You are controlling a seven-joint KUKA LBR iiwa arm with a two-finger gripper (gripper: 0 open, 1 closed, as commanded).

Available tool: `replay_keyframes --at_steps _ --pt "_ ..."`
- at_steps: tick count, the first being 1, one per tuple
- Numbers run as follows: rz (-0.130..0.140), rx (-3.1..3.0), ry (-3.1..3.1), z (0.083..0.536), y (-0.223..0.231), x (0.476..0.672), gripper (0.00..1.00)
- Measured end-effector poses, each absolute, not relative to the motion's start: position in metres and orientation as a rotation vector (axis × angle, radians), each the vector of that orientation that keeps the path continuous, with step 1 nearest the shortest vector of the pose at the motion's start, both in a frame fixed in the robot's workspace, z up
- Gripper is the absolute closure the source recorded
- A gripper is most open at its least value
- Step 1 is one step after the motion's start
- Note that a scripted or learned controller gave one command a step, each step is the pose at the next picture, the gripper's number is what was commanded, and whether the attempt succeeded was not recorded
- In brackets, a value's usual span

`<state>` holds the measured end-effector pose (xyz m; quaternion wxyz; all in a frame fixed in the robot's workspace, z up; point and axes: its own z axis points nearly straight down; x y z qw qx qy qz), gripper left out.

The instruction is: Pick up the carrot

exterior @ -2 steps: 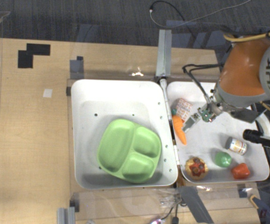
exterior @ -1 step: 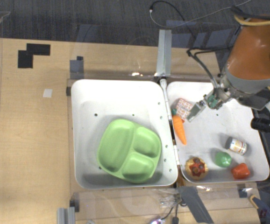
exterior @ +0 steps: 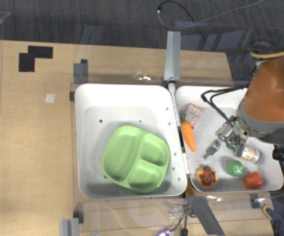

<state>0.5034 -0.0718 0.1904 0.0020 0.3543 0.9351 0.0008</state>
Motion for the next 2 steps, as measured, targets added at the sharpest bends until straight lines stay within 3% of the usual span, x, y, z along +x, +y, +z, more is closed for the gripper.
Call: replay_keyframes --at_steps 1,2 --pt "0.007 1.111 2.926 0.2021 -0.0711 0.5059 1.00" --pt "0.007 1.111 2.927 0.2020 -0.0711 0.5059 0.00"
